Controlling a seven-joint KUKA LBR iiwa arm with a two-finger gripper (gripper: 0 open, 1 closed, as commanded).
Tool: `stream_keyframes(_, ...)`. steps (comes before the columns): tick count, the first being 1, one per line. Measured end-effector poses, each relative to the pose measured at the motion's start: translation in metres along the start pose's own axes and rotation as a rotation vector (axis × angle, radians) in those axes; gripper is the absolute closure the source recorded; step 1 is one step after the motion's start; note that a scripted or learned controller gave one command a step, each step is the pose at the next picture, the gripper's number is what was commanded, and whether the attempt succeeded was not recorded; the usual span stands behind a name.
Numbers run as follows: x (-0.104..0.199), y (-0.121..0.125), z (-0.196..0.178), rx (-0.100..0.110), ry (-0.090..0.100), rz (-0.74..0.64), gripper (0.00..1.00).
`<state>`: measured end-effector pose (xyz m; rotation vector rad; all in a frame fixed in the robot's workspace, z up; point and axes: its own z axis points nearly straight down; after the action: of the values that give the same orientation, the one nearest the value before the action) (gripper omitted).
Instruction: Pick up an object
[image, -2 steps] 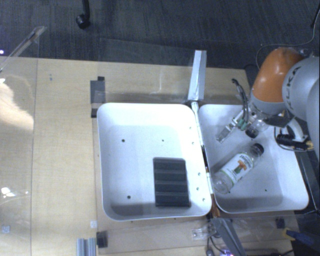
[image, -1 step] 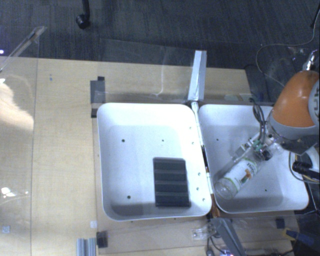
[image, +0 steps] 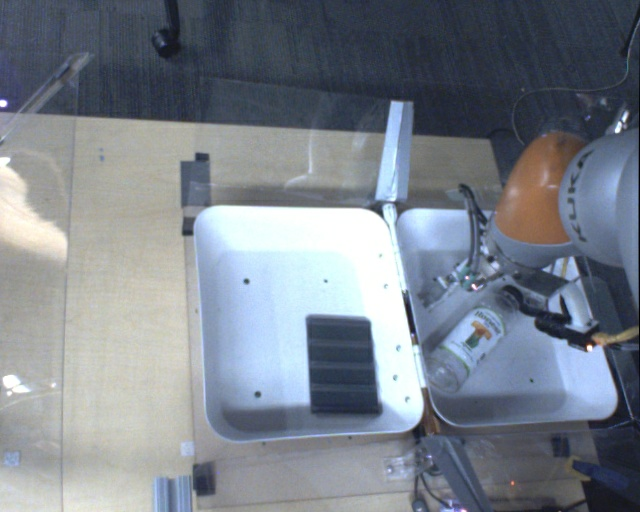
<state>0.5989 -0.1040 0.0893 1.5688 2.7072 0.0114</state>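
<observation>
Two white bins sit side by side on a light wooden bench (image: 110, 330). The left bin (image: 230, 300) fills the middle of the frame. A flat black block with ridges (image: 343, 364) lies on its floor, toward the lower right corner of that bin, and it touches nothing else.

The right bin (image: 540, 395) is at the right of the frame. A clear bottle with a white and green label (image: 468, 344) lies on its side in there, tilted, with one end down near the wall between the two bins. The other end points up and to the right, toward the arm.

The grey arm with its big orange band (image: 540, 195) comes in from the upper right and bends down over the right bin. Its claw (image: 470, 277) is low in that bin, just above the bottle in the frame. I cannot tell how the claw is set, because it is small and mixed up with wires and shiny parts. The bottle looks like it is lying on the bin floor, just beside the claw.
</observation>
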Motion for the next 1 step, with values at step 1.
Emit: stream_keyframes(1,-0.0351,0.0571,0.0025,0.021,0.013,0.122,0.0)
